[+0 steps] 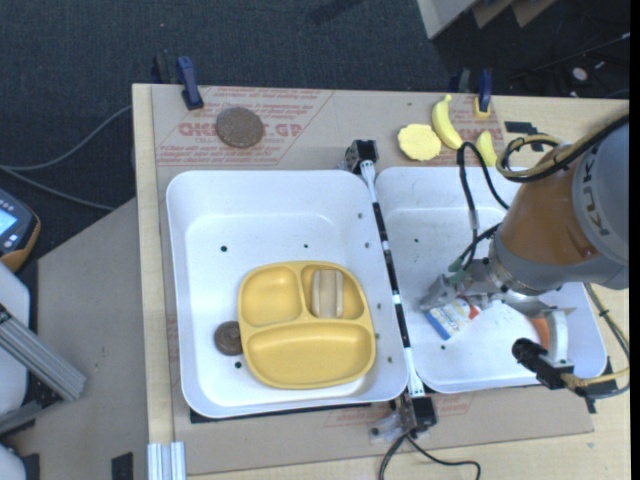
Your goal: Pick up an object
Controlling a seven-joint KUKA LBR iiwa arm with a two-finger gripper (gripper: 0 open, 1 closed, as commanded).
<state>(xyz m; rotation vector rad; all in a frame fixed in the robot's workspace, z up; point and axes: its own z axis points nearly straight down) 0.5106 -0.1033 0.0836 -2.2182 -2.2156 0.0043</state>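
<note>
A: Item one, the arm (560, 223). What do you see, operator?

B: You see it grey with an orange band, reaching in from the right over the right bin (440, 193). Its gripper (455, 290) hangs low at that bin's left half.

A: State of the jaws?

B: You cannot tell; the wrist hides how they stand.

A: Item two, right bin contents.

B: You have a small white, blue and red packet (450, 319) lying on the bin floor just under the gripper; whether they touch, you cannot tell. An orange and white object (548, 330) lies near the bin's right wall, partly behind a black part of the arm.

A: Item three, left bin (200, 213).

B: You have a yellow divided tray (300, 328) with a pale, rounded piece (327, 294) in its upper right compartment. A brown disc (228, 338) lies touching the tray's left edge.

A: Item four, table (155, 268), beyond the bins.

B: You have a second brown disc (240, 127), a yellow round piece (419, 142), a banana (446, 124) beside it, and two blue clamps (187, 81) on the far edge.
</note>
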